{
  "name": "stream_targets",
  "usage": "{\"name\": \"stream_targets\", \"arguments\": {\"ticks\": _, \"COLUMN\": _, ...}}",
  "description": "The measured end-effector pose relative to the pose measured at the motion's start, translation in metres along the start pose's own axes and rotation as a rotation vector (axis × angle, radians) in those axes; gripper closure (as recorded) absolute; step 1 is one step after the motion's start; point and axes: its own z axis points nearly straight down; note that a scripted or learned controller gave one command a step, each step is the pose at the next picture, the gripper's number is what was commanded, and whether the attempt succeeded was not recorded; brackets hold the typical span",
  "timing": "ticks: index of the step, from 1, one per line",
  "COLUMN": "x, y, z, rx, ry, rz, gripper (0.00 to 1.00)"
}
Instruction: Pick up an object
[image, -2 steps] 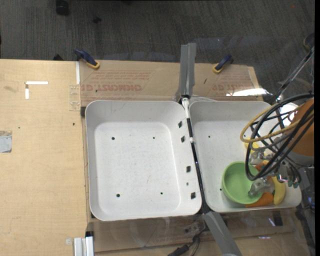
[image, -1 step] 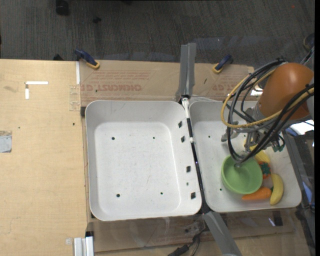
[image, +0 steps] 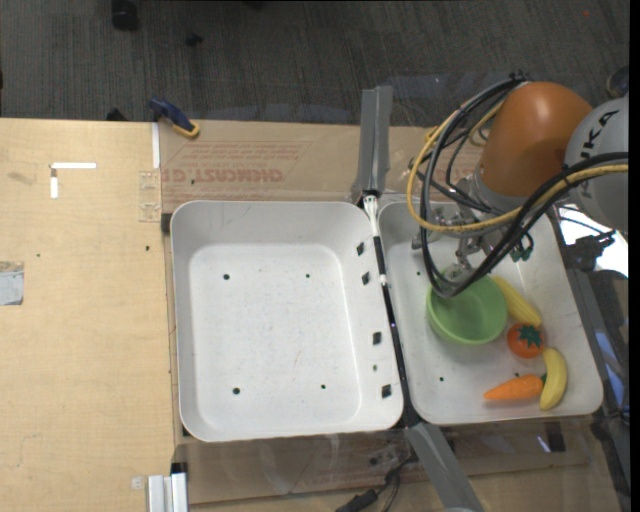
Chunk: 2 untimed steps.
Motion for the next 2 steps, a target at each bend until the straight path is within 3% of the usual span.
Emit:
{"name": "stream_targets", "arguments": {"ticks": 1, "x": -0.008, "y": 0.006, "z": 0.0, "rx": 0.001, "ry": 0.003, "rz": 0.43, "gripper": 0.0}}
{"name": "stream_targets", "arguments": {"ticks": 2, "x": 0.111, "y": 0.023, "z": 0.001, "rx": 0.001, "ry": 0.004, "rz": 0.406, "gripper": 0.0}}
